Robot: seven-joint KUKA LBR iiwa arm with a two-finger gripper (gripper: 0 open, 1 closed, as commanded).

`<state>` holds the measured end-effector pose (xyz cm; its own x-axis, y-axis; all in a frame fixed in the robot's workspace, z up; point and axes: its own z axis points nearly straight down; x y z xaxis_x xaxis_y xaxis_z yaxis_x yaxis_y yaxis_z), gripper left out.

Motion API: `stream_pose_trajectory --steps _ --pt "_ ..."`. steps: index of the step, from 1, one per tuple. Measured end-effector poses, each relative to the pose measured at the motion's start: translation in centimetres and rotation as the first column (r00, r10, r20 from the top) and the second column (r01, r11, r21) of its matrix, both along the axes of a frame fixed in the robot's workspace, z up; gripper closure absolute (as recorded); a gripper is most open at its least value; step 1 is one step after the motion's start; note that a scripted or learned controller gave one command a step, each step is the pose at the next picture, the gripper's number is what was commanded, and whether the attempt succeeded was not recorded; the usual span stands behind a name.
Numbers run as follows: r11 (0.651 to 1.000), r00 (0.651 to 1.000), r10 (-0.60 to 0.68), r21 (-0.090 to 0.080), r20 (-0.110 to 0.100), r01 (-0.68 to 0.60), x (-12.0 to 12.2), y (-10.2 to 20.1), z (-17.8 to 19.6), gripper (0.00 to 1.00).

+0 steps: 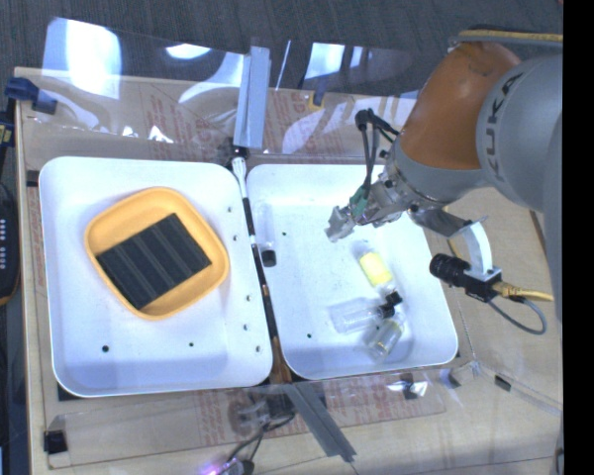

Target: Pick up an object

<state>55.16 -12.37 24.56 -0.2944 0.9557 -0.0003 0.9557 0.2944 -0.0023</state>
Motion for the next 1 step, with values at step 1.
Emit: stream_pose_trajectory --steps 1 --pt "1.0 1.0 0.006 -0.001 0.0 -0.006 0.07 0.04 0.92 1.0"
